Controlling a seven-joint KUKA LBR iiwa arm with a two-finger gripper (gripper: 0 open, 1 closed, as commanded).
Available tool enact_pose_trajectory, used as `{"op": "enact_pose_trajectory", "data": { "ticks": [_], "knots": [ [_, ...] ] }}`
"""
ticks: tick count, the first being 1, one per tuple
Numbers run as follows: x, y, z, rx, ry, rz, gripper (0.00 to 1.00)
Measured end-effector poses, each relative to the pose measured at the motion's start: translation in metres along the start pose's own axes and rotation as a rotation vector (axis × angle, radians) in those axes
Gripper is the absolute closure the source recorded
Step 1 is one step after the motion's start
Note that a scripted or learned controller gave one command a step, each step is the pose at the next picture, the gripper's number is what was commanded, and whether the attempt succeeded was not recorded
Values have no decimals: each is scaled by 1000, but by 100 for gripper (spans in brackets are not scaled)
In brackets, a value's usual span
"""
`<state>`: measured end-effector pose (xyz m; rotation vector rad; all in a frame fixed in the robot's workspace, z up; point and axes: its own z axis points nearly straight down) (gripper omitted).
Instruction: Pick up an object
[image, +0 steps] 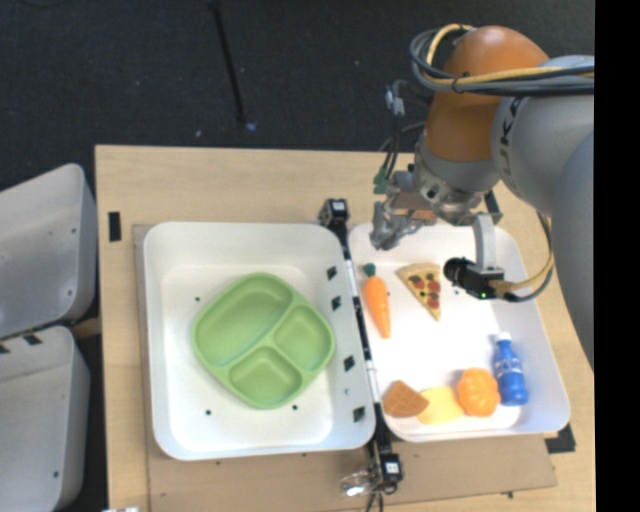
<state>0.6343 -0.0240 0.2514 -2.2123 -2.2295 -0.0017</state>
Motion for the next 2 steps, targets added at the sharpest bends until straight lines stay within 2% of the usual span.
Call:
{"op": "enact_pose_trajectory", "data": {
  "ticks": [2],
  "knots": [
    [111, 16, -7, -2, -1, 1, 100]
  ]
}}
